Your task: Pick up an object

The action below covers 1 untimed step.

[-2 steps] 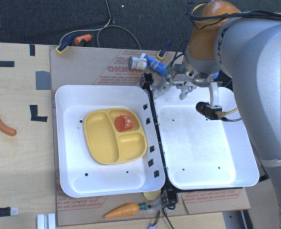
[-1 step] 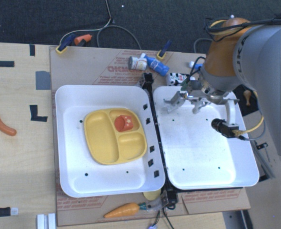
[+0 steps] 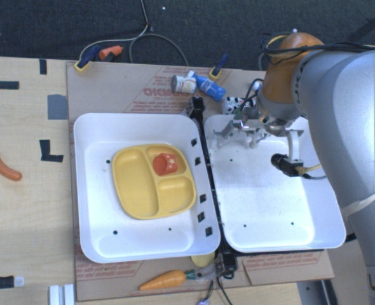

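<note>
Gripper (image 3: 241, 132) low over right bin (image 3: 270, 224), near its back-left corner; open or closed, cannot tell. Tomato (image 3: 166, 164) sits in yellow tray (image 3: 146, 192), left bin (image 3: 92, 170), apart from gripper.

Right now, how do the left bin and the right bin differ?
The left bin holds a yellow divided plate with a red tomato-like object in one compartment; the right bin holds neither. The gripper sits over the right bin's far edge, not over the left bin. Both are shallow and white.
</note>
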### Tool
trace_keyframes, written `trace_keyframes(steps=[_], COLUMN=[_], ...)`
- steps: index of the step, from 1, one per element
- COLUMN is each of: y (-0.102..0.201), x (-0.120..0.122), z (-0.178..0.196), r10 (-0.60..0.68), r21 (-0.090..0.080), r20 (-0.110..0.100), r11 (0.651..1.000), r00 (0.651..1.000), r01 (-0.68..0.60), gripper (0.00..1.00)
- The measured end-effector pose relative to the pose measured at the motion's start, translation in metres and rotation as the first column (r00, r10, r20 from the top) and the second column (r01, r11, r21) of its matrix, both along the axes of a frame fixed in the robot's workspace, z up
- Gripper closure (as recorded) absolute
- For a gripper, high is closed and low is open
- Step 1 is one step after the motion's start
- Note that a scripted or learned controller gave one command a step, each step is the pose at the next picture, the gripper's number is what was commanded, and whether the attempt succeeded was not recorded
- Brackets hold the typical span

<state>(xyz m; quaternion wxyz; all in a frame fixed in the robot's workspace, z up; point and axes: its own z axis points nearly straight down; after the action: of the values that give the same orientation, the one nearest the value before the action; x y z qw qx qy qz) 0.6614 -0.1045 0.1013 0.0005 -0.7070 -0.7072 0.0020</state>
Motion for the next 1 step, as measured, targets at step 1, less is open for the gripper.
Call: trace_keyframes(steps=[1], y=[0.0092], x=[-0.0112], z=[-0.0167], r10=[0.001], r21=[-0.001], r20=[0.005], r11=[1.0], r00=[1.0], r01=[-0.001], gripper=[0.0])
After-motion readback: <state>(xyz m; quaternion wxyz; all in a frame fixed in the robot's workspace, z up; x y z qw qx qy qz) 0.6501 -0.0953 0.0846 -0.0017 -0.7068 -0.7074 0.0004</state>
